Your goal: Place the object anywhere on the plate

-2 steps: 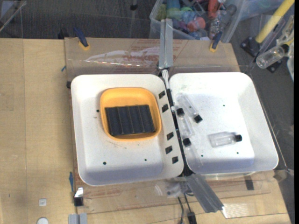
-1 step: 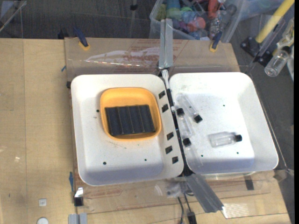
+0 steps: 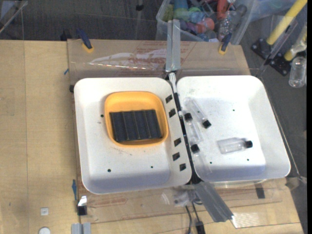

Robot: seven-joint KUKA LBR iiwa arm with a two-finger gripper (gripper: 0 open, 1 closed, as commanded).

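An orange plate [image 3: 134, 99] lies in the left white bin [image 3: 92, 165], toward its back. A black ridged rectangular block [image 3: 135, 126] rests flat on the plate and covers most of its floor. In the right white bin [image 3: 263, 106] a small clear bottle with a black cap [image 3: 233, 145] lies on its side near the middle. A second clear bottle with a black cap [image 3: 196, 113] lies slanted closer to the divider. A third clear bottle [image 3: 189, 134] lies right against the divider, with its cap toward the front.
A narrow divider with black clips [image 3: 174, 130] runs between the two bins. A clear tub of colourful toys [image 3: 204, 9] stands behind the bins. Yellow and black gear [image 3: 285, 23] sits at the back right. The wooden bench [image 3: 34, 130] extends left.
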